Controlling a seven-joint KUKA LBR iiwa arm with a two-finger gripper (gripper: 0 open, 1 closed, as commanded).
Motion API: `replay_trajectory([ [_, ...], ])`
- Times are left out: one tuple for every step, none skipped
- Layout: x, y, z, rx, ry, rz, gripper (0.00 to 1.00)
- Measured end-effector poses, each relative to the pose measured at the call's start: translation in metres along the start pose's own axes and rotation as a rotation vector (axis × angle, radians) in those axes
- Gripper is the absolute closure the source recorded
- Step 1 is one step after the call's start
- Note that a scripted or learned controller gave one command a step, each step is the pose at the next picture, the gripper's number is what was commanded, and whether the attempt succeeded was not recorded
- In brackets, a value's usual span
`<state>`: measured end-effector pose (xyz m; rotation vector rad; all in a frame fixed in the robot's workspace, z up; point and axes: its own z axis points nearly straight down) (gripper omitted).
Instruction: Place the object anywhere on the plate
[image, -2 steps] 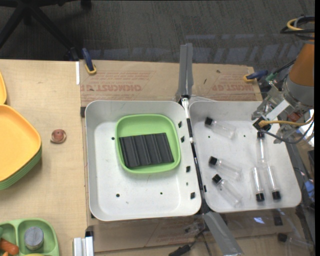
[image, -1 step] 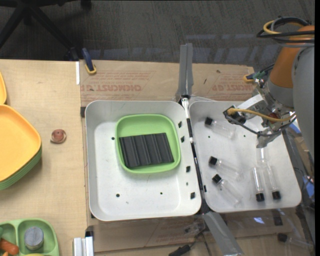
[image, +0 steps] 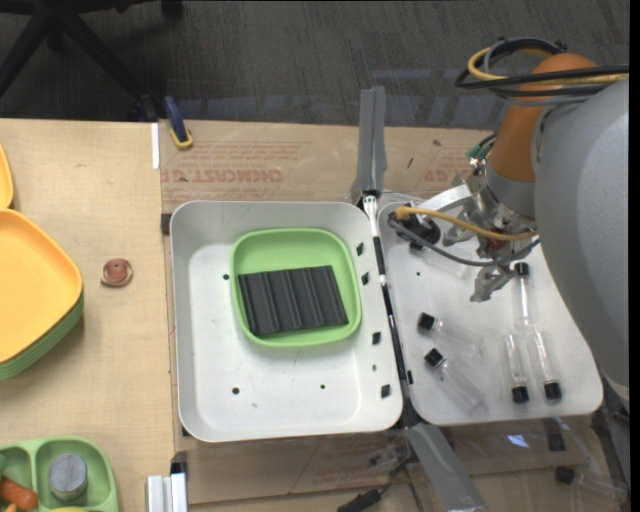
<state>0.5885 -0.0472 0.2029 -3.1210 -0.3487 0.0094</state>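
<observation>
Hand (image: 497, 283) hovering over right bin (image: 570, 330), grip state unclear; clear tubes (image: 528, 355) at five o'clock needing centred pinch before green plate (image: 262, 256).

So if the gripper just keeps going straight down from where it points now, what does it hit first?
Most likely the clear tube lying in the right bin; the gripper hangs just left of its top end. Depth is unclear, so it could miss and reach the bin floor.
</observation>
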Motion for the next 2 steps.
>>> replay_trajectory([
  [0.010,-0.071,0.012,-0.002,0.004,0.028,0.00],
  [0.005,-0.135,-0.011,-0.003,0.003,0.022,0.00],
])
